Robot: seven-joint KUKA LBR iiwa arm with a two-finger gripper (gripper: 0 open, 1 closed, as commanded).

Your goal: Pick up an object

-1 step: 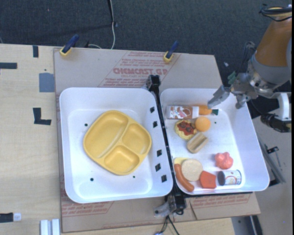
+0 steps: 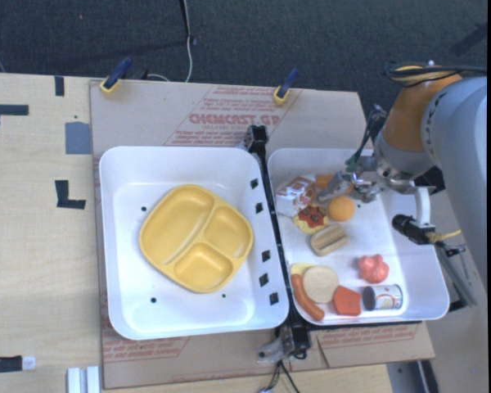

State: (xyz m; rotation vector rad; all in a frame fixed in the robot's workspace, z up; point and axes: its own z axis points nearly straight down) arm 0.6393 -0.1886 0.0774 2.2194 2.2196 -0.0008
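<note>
The two-finger metal gripper [image 2: 344, 183] hangs low over the far part of the right-hand shallow white plastic bin [image 2: 409, 264], reaching in from the grey arm with its orange band [image 2: 413, 113]. Whether it is released or clenched cannot be told from this slant (the tip is a small tangle of dark and silver parts), and nothing is plainly seen held by it.

Just below the gripper, close enough that contact cannot be ruled out, lies a small round orange ball-like toy fruit [image 2: 341, 210]; being round, it has no long axis to speak of. To the gripper's left sits a crinkled white and red wrapper packet [image 2: 295, 193], and below that a red and yellow toy food piece [image 2: 311, 218]. Further below lies a tan toy hot-dog bun [image 2: 328, 239], its long axis running left to right with the right end tilted slightly up in the view.

Well below the gripper, near the bin's near edge, are a pink lumpy toy [image 2: 373, 267], a pale round disc [image 2: 320, 283], an orange-red sausage [image 2: 307, 299] lying diagonally, a red-orange block [image 2: 347, 300] and a small can on its side [image 2: 384, 297].

Far to the gripper's left, the left white bin [image 2: 123, 219] holds a yellow divided plastic tray [image 2: 196, 237].
</note>
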